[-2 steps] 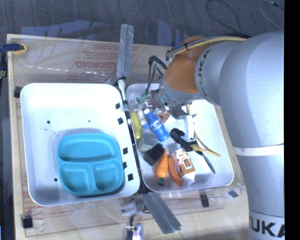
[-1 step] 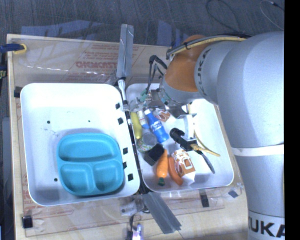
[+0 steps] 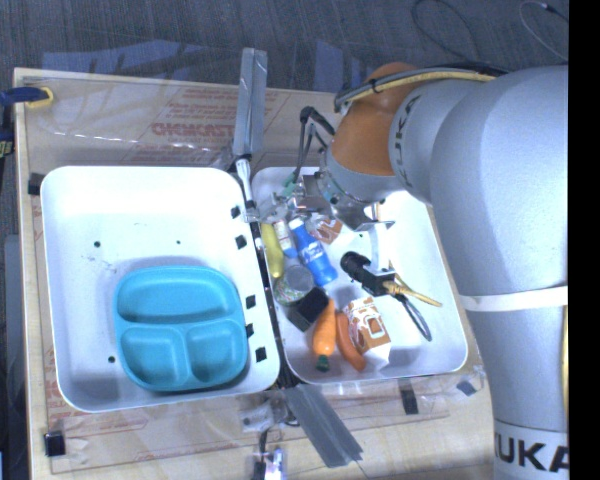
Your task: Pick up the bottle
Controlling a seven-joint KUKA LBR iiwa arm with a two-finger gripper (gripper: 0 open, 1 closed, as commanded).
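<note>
I'm seeing a blue divided tray (image 3: pixel 183 326) lying in the left bin (image 3: pixel 70 208), blue bottle (image 3: pixel 311 252) slanting in the right bin (image 3: pixel 442 298) among clutter — gripper (image 3: pixel 302 206) hovering at its upper end, grip state I cannot tell — carrots (image 3: pixel 325 334) lying nearer the front.

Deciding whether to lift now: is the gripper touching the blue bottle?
Cannot tell. In the camera view the gripper sits directly over the blue bottle's upper end, hiding any contact or gap.
</note>
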